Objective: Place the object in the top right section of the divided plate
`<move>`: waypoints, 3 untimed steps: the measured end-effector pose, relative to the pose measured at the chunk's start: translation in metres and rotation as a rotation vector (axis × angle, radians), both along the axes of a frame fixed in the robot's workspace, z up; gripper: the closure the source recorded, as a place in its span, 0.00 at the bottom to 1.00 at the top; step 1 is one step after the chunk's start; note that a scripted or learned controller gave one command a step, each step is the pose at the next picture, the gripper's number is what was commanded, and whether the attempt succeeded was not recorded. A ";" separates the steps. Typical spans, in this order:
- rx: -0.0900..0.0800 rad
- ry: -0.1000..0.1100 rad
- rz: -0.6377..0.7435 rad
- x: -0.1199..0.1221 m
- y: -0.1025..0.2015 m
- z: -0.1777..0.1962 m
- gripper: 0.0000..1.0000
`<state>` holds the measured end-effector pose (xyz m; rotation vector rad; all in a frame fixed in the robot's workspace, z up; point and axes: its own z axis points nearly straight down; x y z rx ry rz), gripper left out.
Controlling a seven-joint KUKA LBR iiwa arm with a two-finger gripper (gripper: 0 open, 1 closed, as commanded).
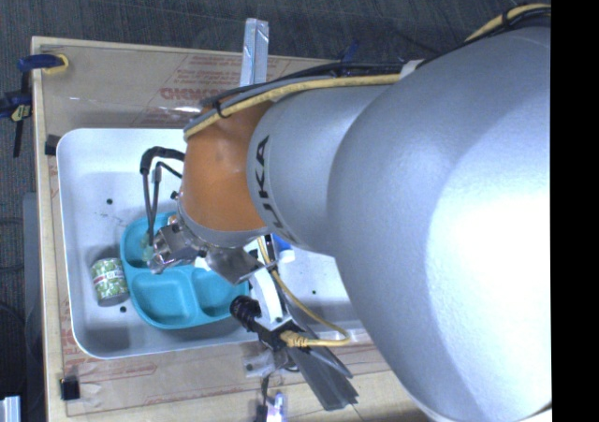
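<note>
**Can beside plate, end effector over plate's upper-left section**

The object, a small can [109, 281] with a green-and-white label, is seen lying on the floor of the white bin [84, 177], just beside the blue divided plate [178, 303] on the plate's left. It is not on the plate and not touched by the arm.

The plate is located in the bin's lower half, partly covered by the arm. A large rectangular section is visible at the plate's lower part; a smaller section at its upper left is partly hidden.

The end effector [157, 256] is positioned over that upper-left section, close to the plate's left rim and near the can. Whether its fingers are wide or narrow cannot be told; they are hidden by the wrist hardware. Nothing is seen held.

Above the plate, the orange band [220, 177] and grey arm body [421, 224] fill the view's right side. Black and yellow cables [290, 331] are routed below the wrist, right of the plate. The bin sits on a worktop [122, 74].
</note>
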<state>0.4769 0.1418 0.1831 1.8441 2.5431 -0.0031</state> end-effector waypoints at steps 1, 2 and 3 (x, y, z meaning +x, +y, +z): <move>0.003 0.003 0.053 -0.001 0.026 -0.090 1.00; 0.001 -0.001 0.463 0.100 0.002 -0.014 1.00; 0.001 -0.006 0.444 0.039 0.000 -0.091 1.00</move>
